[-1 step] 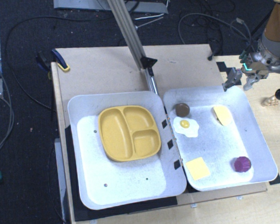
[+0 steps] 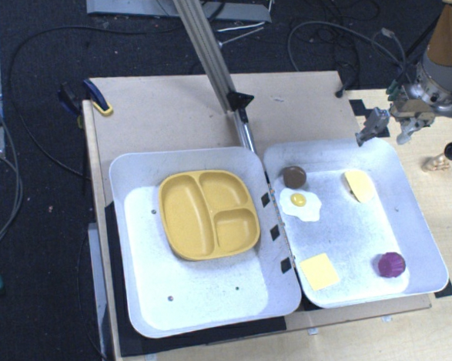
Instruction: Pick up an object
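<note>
From my seat I see the bench point(image 2: 175, 110) carrying 2 shallow white bins side by side. The left bin point(image 2: 149, 297) holds a yellow plate point(image 2: 210, 214) with 3 compartments, lying flat near its middle. The right bin point(image 2: 414, 224) holds the small candidates: a yellow square slice point(image 2: 319, 271) near its front, a toy fried egg point(image 2: 300, 204) by the left wall, a pale yellow wedge point(image 2: 358, 185) toward the back, a brown round piece point(image 2: 294, 177) just behind the egg and touching or nearly touching it, and a purple ball-like item point(image 2: 392, 264) at the front right corner.

The arm point(image 2: 442, 53) comes in at the upper right, and its gripper point(image 2: 392, 124) hangs above the back right corner of the right bin, outside the cluster of objects. Its 2 fingers look spread apart with nothing between them.

My read is that this is the approach step: no object has been chosen by contact, and nothing is lifted. The wedge is the nearest piece to the gripper. The next move calls for travelling inward over the bin, centring above 1 item, keeping the fingers wide enough to straddle it, then descending. The flat slice and egg look hard to pinch; the purple item or brown piece should offer better purchase.
</note>
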`<state>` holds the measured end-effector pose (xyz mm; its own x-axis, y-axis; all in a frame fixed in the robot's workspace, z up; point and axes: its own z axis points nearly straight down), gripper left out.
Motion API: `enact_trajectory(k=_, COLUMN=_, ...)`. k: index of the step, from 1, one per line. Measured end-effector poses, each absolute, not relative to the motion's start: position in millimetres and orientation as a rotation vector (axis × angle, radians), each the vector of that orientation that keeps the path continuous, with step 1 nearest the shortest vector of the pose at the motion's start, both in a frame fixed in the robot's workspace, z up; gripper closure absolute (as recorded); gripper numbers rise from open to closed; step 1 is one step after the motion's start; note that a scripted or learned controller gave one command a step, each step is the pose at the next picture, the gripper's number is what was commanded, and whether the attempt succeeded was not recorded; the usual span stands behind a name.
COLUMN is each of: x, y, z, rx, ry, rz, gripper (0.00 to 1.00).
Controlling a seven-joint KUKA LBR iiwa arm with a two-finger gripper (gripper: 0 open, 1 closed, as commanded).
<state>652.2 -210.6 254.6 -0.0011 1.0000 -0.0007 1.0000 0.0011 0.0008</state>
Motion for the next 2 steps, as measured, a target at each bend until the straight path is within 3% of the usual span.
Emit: enact_trajectory(k=2, x=655.1, y=-221.6, z=165.5, rx=2.222, ry=2.220, rz=-0.002, gripper=0.00)
